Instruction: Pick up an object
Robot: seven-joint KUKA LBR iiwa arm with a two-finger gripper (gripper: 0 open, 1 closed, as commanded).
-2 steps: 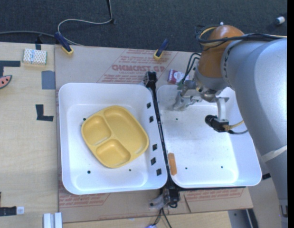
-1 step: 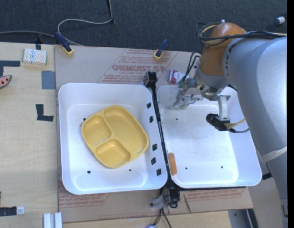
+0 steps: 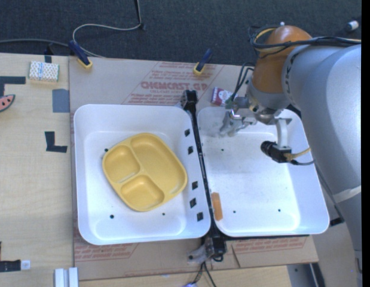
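1. Your two-finger gripper [image 3: 231, 124] sits low over the far-left corner of the right-hand shallow white plastic bin [image 3: 292, 220]. Honestly it's too blurry to tell what it's doing, and I can't see anything in it.
2. Behind it, the grey arm with the orange band [image 3: 274, 61] comes in from the right and covers that bin's right edge.
3. Just beyond the far rim of that bin, close to the gripper, there's a small red-and-white packet [image 3: 219, 95] lying on the brown cardboard sheet [image 3: 143, 82].
4. A small orange carrot-shaped piece [image 3: 216, 205] lies inside the right bin, tight against its left wall and toward the near side, well apart from the gripper.
5. Over in the left-hand white bin [image 3: 89, 160], a yellow plastic three-compartment tray [image 3: 144, 171] lies flat around the middle, turned at an angle.
6. Far left on the wooden bench [image 3: 29, 190] you've got a little yellow-and-white patterned block [image 3: 43, 71].
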